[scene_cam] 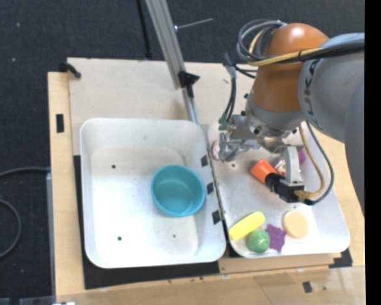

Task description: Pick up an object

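On the left, the left bin [101, 138] sits on the table [127, 88] with nothing in it but a blue bowl [178, 190], lying open side up near its right wall. A slanted metal post [168, 43] rises behind it. Moving across, the right bin [333, 224] carries the pickings: the pincer [227, 146] hangs at its upper left corner, just beside the dividing walls, and from where I stand I cannot tell how it is set or whether it has anything. Nothing shows under it but bare white floor, so I'd judge no object is taken yet. To do this well, the arm should shift toward the orange piece [263, 169], which lies nearest, and come straight down over it. A black connector [284, 188] and looping cables crowd that piece and could foul the descent. Lower down lie a yellow block [246, 225], a green ball [258, 241], a purple scrap [277, 236] and a tan disc [296, 223], huddled close together, so a clean grip there looks harder.
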